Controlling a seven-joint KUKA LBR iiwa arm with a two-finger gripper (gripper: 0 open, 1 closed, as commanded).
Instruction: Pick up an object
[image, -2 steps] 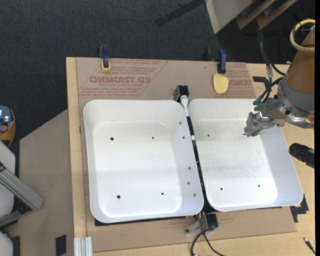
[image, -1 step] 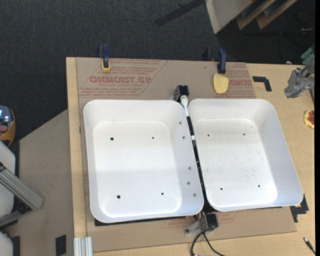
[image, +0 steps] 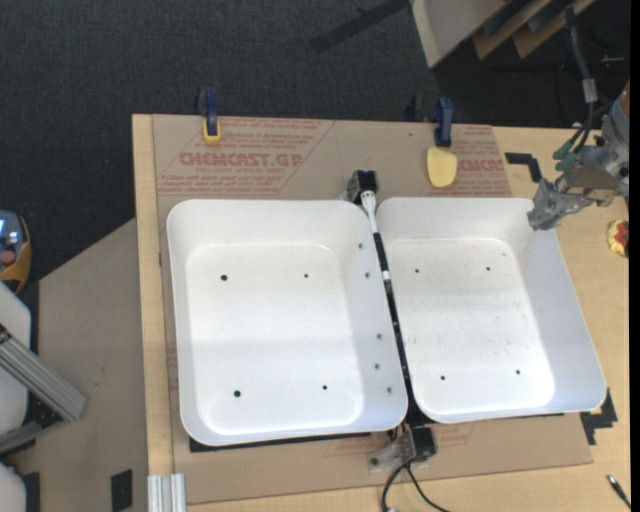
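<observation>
On the table: two shallow white bins (image: 270, 320) side by side, edges touching along a black strip.
Clamps: two blue-handled ones, left (image: 209, 112) and right (image: 443, 120), pinning the brown board (image: 250, 155) at its far edge.
Object: one pale yellow, rounded lump (image: 441, 167) on the board, just beyond the right bin (image: 480, 310), below the right clamp.
Arm: reaching in from the right, end effector (image: 548, 212) low over the right bin's far right corner.
End effector state: can't tell, open or closed.
Surfaces: bins smooth plastic, rounded corners, small dark dots; board printed with red lettering.
</observation>
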